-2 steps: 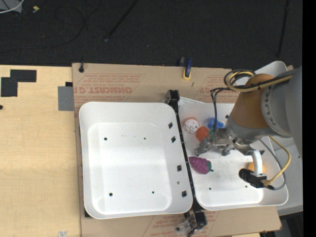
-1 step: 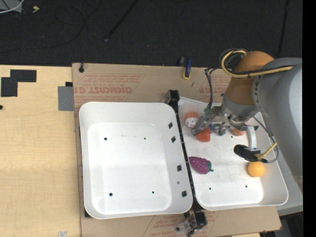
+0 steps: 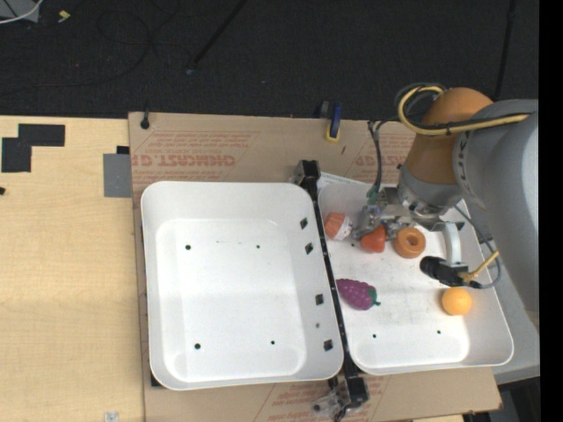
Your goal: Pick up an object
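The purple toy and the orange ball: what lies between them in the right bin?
Camera view: bare white bin floor separates the purple toy from the orange ball.

Plenty of open floor is left in the left bin (image 3: 229, 280), so it can be entered from any side. The right bin (image 3: 422, 341) is crowded at its far end: tool (image 3: 374, 227), red piece (image 3: 374, 241), orange ring (image 3: 409, 242) and pinkish block (image 3: 335, 226) are packed close. The near strip past the purple grapes (image 3: 356, 294) and orange ball (image 3: 456, 301) is left open.
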